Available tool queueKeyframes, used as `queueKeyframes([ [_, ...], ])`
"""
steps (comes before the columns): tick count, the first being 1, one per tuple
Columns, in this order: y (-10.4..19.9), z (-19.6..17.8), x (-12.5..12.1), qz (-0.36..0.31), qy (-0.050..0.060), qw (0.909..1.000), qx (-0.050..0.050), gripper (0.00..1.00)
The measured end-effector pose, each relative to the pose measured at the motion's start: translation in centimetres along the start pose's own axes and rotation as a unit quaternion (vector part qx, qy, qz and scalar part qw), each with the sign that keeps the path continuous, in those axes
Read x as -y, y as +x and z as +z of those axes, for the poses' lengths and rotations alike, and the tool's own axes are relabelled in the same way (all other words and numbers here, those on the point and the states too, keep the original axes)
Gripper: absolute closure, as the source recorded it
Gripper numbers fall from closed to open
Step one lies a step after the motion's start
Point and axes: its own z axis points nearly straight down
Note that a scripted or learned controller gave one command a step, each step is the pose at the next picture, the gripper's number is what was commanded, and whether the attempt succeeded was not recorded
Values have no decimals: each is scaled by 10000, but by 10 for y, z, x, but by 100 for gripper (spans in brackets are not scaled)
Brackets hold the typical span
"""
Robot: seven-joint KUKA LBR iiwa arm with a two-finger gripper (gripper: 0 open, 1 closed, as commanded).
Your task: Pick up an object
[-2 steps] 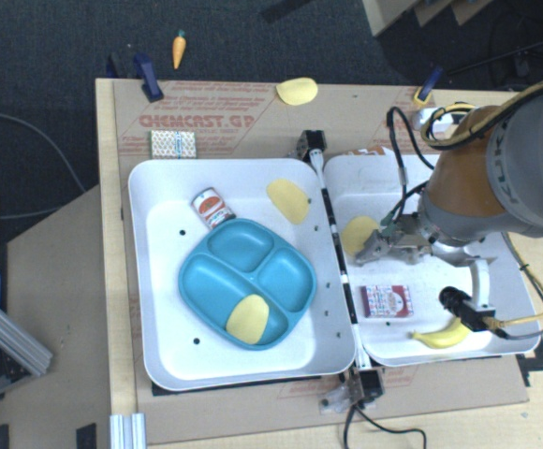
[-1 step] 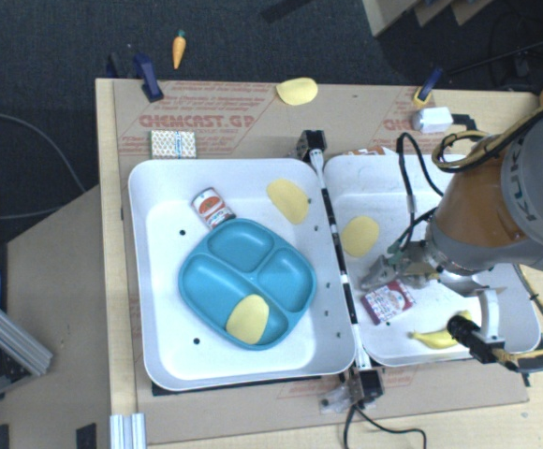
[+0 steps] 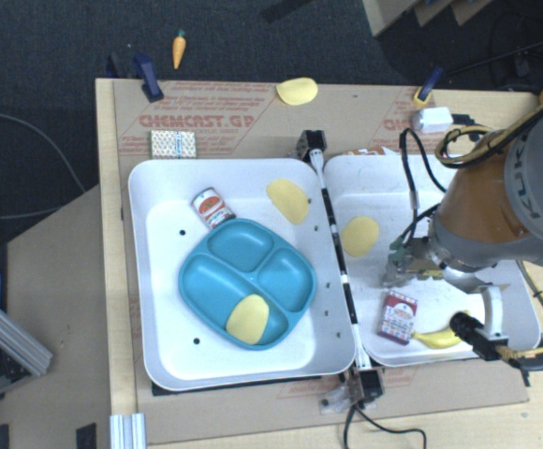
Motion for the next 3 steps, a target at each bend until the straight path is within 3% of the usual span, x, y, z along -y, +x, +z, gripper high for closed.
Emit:
queueKeyframes([
  [1, 0, 0, 0, 0, 1, 10000, 0, 0],
  [2, 1, 10, 34, -2, 9, 10000, -1, 0],
  [3, 1, 0, 33, 0, -3, 10000, 0, 100],
])
